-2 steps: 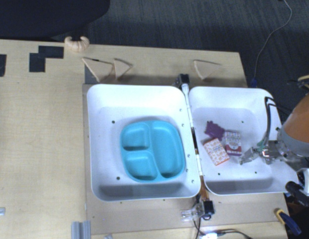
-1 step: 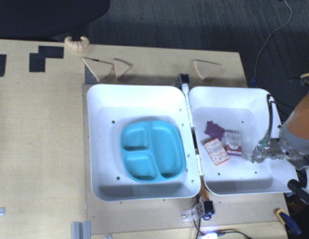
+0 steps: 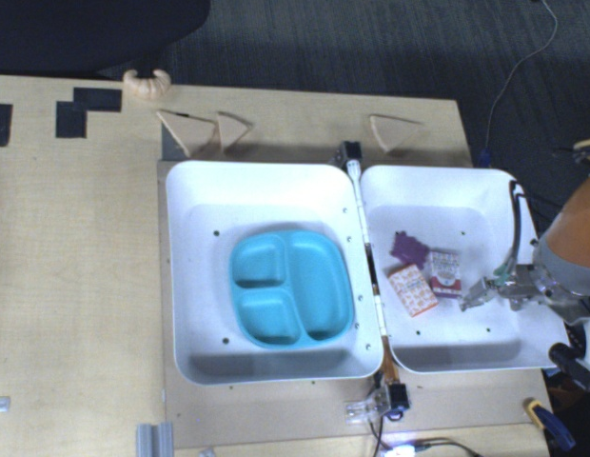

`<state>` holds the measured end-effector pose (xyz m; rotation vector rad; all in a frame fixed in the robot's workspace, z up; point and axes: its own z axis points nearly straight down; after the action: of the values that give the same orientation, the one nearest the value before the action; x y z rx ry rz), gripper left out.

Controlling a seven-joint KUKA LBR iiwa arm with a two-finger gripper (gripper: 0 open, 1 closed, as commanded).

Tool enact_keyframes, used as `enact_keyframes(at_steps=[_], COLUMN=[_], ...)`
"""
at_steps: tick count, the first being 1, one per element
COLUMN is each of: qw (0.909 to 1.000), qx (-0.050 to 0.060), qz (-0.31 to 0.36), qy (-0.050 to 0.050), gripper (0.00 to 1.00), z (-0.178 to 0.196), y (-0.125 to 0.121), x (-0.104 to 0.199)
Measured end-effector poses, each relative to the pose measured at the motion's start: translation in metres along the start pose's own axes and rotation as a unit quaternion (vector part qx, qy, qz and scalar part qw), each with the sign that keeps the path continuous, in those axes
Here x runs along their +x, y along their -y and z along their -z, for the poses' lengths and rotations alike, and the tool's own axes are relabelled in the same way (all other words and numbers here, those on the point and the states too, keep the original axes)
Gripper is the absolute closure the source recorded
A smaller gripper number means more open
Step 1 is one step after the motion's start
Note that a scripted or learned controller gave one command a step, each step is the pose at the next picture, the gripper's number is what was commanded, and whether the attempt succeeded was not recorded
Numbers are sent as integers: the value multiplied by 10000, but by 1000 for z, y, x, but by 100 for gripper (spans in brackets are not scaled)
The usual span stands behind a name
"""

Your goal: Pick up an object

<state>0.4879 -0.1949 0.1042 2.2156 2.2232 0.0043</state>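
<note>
You are at the approach step: nothing is lifted yet, and the gripper (image 3: 478, 293) hangs low over the right bin (image 3: 485, 350), close beside the little group of objects there. That group lies in the left half of this bin: a purple piece (image 3: 408, 248) at the top, a small packet with red print (image 3: 444, 270) just to its right and lower, and a flat card with an orange and red pattern (image 3: 413, 289) at the bottom left, all three touching or almost touching. The pincer's tips point left toward the packet and seem to end just beside its lower right corner, but they are thin and blurred, so you cannot tell how far open they are, and I see no object between them. The arm (image 3: 571, 246) enters from the right edge, its orange band above the wrist, and the wrist is turned so that the tool reaches sideways and downward into the bin. For the next move, I judge you must bring the tips a little more to the left, over one single object, and then go down and close. In the left bin (image 3: 195, 255) lies a blue divided tray (image 3: 290, 288), well apart from the tool.
</note>
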Motion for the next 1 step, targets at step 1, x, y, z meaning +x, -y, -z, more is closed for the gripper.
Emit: enact_keyframes(at_steps=[1], qw=[10000], qx=[-18], qz=[8], qy=[2], gripper=[100], z=[11], y=[-2], x=[0])
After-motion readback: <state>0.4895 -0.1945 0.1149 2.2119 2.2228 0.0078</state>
